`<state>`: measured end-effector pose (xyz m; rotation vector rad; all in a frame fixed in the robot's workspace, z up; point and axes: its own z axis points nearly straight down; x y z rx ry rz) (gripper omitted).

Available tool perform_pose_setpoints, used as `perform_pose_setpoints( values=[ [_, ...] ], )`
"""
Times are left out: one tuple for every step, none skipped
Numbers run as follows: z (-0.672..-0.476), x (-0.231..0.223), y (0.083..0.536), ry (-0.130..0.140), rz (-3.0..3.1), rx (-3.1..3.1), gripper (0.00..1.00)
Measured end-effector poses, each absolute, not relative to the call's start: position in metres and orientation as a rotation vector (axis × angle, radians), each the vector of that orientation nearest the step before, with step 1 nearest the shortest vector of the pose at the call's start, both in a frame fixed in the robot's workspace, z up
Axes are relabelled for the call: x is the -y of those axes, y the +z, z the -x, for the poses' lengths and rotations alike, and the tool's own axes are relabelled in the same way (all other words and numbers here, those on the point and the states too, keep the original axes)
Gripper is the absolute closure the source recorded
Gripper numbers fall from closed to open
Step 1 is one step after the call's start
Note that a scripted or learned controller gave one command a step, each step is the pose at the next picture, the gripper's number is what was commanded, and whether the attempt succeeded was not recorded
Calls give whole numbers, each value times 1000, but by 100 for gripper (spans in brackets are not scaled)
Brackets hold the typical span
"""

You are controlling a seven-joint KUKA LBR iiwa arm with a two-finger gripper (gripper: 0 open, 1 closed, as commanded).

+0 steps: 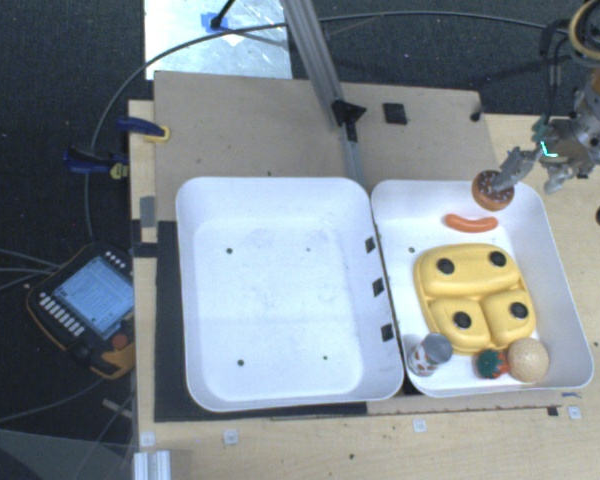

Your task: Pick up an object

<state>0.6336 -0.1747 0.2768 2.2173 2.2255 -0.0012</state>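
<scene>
Small doughnut (494, 190) pinched between narrow jaws of gripper (510, 173), above right bin (570, 298) rim. Probably light, rigid; held by 1 edge, so slip-prone.

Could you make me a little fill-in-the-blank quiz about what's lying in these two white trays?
1. The big yellow object lies in the ___ bin as the camera sees it.
2. The sausage just above it is coloured ___.
3. The round beige ball sits beside a small ___ ball.
4. The gripper is at the bin's far corner, right by a brown ___.

Missing words: right; orange; green; doughnut
</scene>
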Motion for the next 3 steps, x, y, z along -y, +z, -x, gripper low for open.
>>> perform_pose_setpoints(
  values=[
    [-634, 175, 278, 2, -2215, -2224, 0],
    [-632, 181, 235, -2, -2219, -2223, 0],
    [-628, 180, 192, -2, -2220, -2224, 0]
  ],
)
